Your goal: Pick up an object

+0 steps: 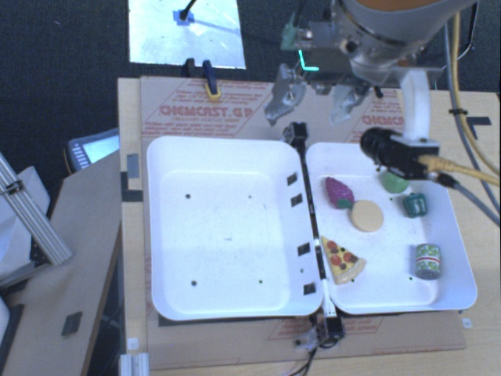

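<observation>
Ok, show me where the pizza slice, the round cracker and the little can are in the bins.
pizza slice (343, 260): camera view, on its topped middle.
round cracker (366, 215): camera view, on the centre of its flat face.
little can (427, 260): camera view, on its side label.

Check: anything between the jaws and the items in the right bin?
Nothing visible blocks them. The gripper hangs above the bins' far edge, open. The purple piece, round cookie and pizza slice lie uncovered and apart. A black camera unit overhangs the green item.
</observation>
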Tool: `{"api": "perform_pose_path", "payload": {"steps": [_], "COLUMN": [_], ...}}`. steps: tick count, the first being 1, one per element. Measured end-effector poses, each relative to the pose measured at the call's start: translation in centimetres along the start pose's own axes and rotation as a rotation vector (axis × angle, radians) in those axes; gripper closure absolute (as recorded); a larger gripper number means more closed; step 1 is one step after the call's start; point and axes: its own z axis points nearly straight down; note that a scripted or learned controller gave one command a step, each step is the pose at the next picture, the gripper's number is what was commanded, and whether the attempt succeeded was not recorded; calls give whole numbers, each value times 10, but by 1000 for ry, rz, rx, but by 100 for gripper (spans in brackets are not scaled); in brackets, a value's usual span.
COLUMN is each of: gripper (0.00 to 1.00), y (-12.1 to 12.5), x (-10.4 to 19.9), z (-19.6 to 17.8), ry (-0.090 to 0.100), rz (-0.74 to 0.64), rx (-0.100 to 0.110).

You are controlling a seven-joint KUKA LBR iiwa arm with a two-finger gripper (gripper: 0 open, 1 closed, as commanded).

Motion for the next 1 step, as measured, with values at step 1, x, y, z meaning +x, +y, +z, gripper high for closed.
{"api": "perform_pose_path", "payload": {"steps": [1], "gripper": [100], "y": [0], "x": [0], "z": [-11], "ry": [1], "rz": [-3], "rx": [-3]}}
